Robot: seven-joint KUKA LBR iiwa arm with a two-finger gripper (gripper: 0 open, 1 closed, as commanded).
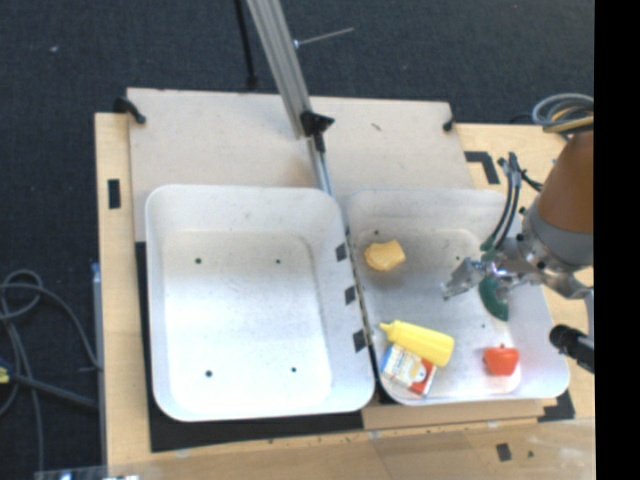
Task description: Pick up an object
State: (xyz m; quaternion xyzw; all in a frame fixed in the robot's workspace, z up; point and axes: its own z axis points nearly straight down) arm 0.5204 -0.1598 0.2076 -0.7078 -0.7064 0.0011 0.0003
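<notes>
Gripper (478, 276) of mine hangs low in the right bin (420, 208), beside a green thing (494, 298) my wrist partly hides; whether it grips anything I cannot tell. Perhaps it touches the green thing. Near the front rim lie a yellow corn cob (420, 340), carton (407, 370) and red piece (501, 360); a yellow lump (384, 256) sits apart.

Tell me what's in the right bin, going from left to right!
Yellow lump → yellow corn → green thing by the robot's hand. The small packet and the red toy overlap those in order, so I skipped them.
</notes>
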